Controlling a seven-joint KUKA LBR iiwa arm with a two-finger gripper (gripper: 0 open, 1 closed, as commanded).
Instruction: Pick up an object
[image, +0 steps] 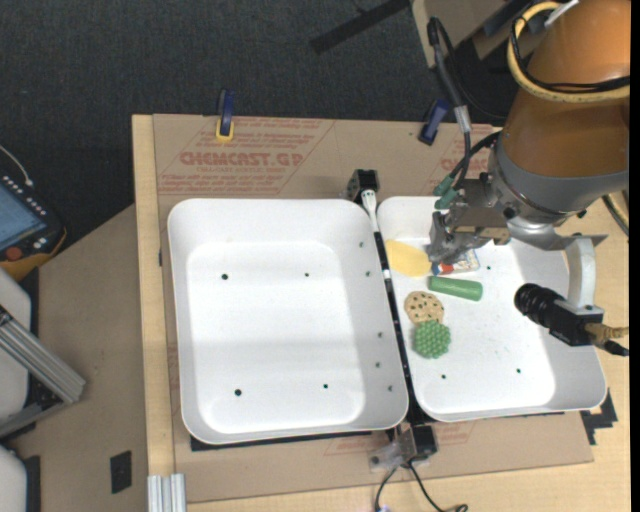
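Tool (452, 262) hung low in the right bin (520, 395), toward its 11 o'clock corner, directly above small objects; whether it was open or closed could not be told. A yellow piece (405, 258), green cylinder (457, 289), cookie (423, 306) and green bumpy ball (432, 340) lay nearby. Both bins sat on a cardboard-covered bench (250, 150), dark carpet (120, 60) beyond. The grey-and-orange arm (570, 120) entered from 2 o'clock.

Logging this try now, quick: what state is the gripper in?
Gripper: low in the right bin over the green cylinder; open or closed cannot be told.
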